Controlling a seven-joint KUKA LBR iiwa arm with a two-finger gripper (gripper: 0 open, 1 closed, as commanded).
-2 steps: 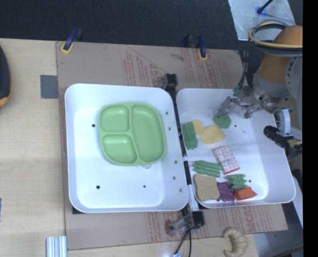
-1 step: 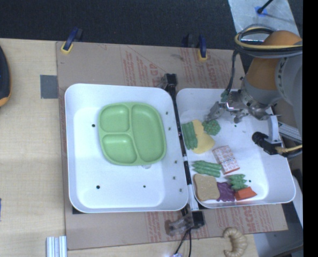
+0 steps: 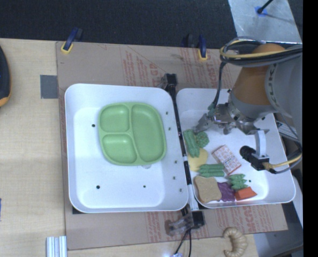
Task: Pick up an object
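Fingers of the grey gripper (image 3: 211,121) cannot be told; crowded green plastic vegetables (image 3: 195,140) right of centre could be missed.

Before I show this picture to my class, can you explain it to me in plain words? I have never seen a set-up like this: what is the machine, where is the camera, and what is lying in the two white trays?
The picture comes from one fixed camera above a bench, looking down at a slant. The grey and orange machine on the right is a robot arm. Its gripper hangs over the right bin; whether it holds anything cannot be told from here.

Two shallow white bins sit side by side. The left bin holds a green divided plate. The right bin holds small toy foods: green vegetables, a yellow piece, a slice of bread, something purple, something orange, and a small pink printed card or packet.

The arm's job is to pick up one object.
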